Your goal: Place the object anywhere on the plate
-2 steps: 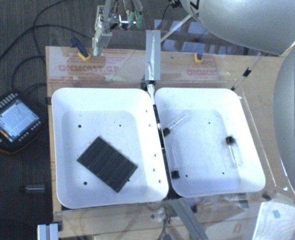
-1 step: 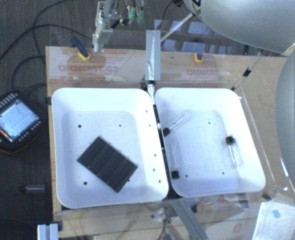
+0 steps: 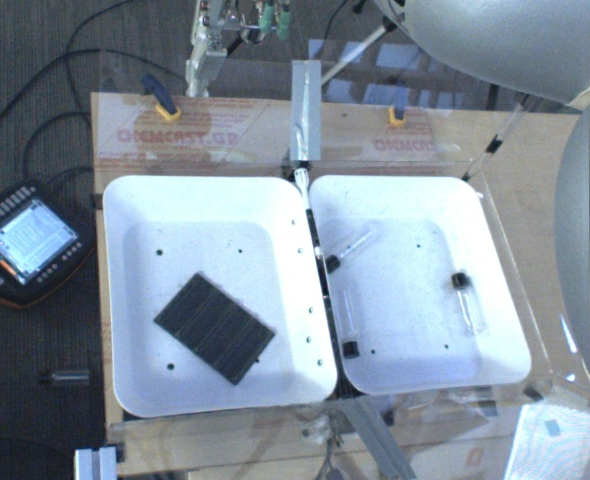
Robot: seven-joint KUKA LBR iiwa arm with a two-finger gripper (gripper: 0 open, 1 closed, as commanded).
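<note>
Beyond the left bin's [image 3: 135,203] far rim, pincer [image 3: 237,13] aloft, grip impossible to tell; dark ribbed plate [image 3: 215,327] inside it, clear tubes [image 3: 467,303] in right bin [image 3: 470,208].

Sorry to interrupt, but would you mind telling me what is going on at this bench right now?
A KUKA arm looms over the top right of the bench, away from the bins. The left bin holds a dark ribbed plate, lying flat. The right bin holds three clear tubes with black caps. Nothing is on the plate yet, so the placing remains undone.
</note>
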